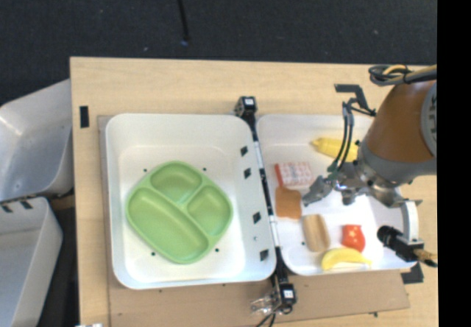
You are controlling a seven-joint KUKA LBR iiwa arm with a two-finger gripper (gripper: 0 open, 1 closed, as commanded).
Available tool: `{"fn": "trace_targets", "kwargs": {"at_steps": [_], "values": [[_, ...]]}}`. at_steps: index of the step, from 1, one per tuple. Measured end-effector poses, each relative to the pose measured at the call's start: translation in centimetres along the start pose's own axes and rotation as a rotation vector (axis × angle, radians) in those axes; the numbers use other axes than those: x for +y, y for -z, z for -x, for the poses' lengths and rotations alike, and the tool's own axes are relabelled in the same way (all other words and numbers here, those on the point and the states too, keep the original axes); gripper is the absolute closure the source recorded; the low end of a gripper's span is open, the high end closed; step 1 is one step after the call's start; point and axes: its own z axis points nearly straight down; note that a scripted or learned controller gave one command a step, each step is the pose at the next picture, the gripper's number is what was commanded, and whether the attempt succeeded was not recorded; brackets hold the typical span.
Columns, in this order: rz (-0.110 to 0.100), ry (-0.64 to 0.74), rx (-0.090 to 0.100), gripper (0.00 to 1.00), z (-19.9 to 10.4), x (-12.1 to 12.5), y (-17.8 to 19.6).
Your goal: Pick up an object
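Hovering mid-right of frame, gripper, finger state unclear; brown block just left, red-white packet upper-left.

The arm is cut off by the right edge, so its upper part is out of view. Its wrist covers a part of the right bin and hides one end of the yellow item behind it. The print on the small red-and-white packet is too blurred to read. The gripper is dark and small; its fingers are not clear.
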Motion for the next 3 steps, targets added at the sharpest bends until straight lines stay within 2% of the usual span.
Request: {"fn": "trace_targets", "kwargs": {"at_steps": [1, 2, 3], "values": [[0.0, 0.0, 0.0, 0.0, 0.2, 0.0, -6.3], [0.003, -0.003, 0.0, 0.0, 0.3, 0.0, -7.1], [0.007, -0.01, 0.001, 1.0, 0.3, 0.1, -5.9]]}}
